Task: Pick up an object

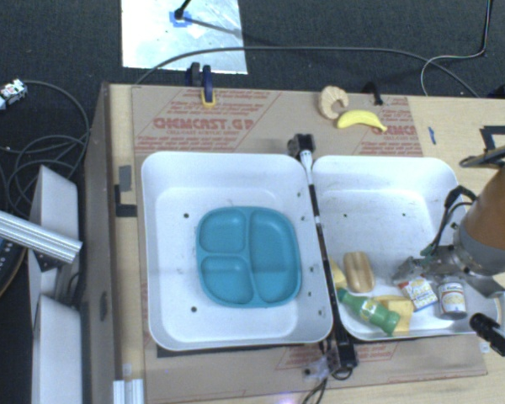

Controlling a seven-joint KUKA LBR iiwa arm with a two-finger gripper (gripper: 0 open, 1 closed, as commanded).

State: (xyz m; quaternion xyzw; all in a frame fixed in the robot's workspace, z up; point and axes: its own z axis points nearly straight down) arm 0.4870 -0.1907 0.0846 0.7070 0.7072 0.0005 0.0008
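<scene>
Front corner: a green plastic bottle with a yellow cap (370, 310) lies by a tan bread-like piece (358, 272), near the right bin's (387, 183) front wall.
Pile under the arm: a small red-and-white packet (420, 294) and a little grey-lidded jar (451, 296), just beside each other.
Gripper (422, 269): low over that pile; whether the pincer is apart or together I cannot tell.
Risk: crowded items may get nudged aside, so a grab closes on nothing.
Left bin (172, 183): a teal divided plastic plate (248, 255).
Far bench: a yellow toy banana (360, 119).
</scene>
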